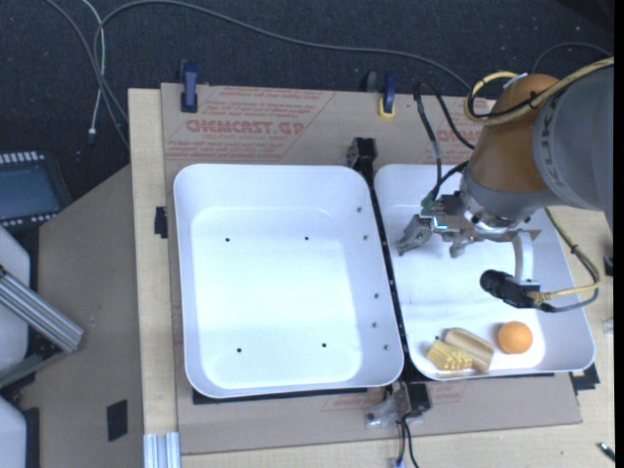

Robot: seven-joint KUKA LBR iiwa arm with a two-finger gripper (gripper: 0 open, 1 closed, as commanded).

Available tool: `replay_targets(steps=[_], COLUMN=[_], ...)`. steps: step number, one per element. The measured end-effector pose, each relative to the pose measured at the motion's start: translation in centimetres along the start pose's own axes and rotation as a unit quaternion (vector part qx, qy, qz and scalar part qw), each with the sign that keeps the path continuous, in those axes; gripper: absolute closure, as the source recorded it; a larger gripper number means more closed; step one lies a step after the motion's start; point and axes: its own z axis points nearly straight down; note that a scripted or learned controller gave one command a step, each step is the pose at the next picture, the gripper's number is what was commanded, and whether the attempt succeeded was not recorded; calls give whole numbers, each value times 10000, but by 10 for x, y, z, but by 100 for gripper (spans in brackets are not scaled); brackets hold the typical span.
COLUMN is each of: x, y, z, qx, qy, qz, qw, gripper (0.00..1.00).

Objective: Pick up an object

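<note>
In the camera view, the gripper (434, 230) hangs over the far part of the right bin (425, 291), its fingers (414, 236) spread apart with nothing between them. The candidate objects lie toward the near edge of that bin: an orange ball (515, 337) at the right, and just left of it a tan block (470, 343) touching a yellow corn-like piece (449, 358). All three lie nearer than the fingers and slightly right; the tan block's long axis runs left-to-right, slightly slanted. The left bin (283, 291) sits beside it on the worktop (156, 291).
</note>
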Motion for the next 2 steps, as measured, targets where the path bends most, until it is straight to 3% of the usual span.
replay_targets(steps=[1,2], x=[0,7], y=[1,-2], z=[-12,-56], qx=[-15,-20], qy=[-2,-2], qz=[1,-2], qw=[10000,10000], gripper=[100,100])
